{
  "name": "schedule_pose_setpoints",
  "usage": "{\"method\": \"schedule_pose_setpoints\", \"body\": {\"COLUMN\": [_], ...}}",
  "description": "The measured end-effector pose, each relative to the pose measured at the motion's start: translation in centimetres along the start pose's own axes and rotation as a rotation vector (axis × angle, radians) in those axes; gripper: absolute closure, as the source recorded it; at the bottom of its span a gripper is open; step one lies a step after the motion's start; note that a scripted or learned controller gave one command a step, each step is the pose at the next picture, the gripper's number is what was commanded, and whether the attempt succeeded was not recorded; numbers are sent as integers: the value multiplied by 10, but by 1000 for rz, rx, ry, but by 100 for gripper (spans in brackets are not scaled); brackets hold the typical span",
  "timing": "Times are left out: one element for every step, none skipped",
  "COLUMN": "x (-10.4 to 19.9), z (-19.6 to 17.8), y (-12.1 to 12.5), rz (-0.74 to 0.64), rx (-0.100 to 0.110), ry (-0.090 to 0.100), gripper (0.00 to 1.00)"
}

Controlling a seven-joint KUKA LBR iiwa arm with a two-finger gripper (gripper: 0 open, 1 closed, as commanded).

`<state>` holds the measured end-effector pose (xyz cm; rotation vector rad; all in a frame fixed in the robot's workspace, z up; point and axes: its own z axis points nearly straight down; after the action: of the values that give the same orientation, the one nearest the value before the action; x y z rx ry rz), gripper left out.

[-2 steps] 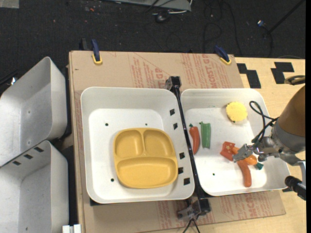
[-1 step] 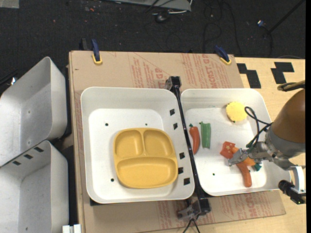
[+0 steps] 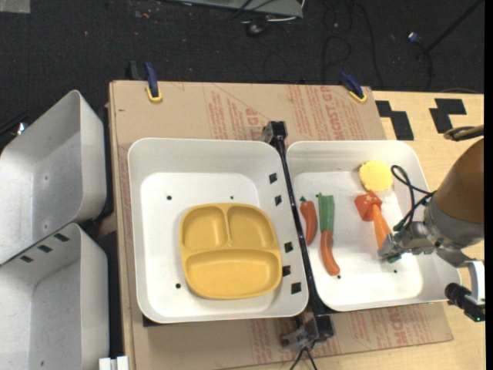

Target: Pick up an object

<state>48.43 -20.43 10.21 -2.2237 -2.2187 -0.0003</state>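
Red print on the cardboard (image 3: pixel 231 110) under the bins is too faint to read. The hand (image 3: pixel 393 251) sits low in the right bin (image 3: pixel 370 291), touching the orange carrot (image 3: pixel 381 228).

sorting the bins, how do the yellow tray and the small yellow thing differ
The yellow divided tray is large, squarish with three compartments, and lies in the left bin. The small yellow object is roundish, undivided, and lies in the right bin. Both are yellow.
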Motion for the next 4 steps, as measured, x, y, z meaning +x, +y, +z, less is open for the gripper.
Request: {"method": "schedule_pose_setpoints", "body": {"x": [8,6,6,62], "z": [-59,-107,-136,-140], "y": [2,-5,-4,-7], "rz": [-5,-5,-5,-10], "rx": [-5,-5,-5,0], "ry": [-2,-3,-3,1], "gripper": [100,100,100,100]}}
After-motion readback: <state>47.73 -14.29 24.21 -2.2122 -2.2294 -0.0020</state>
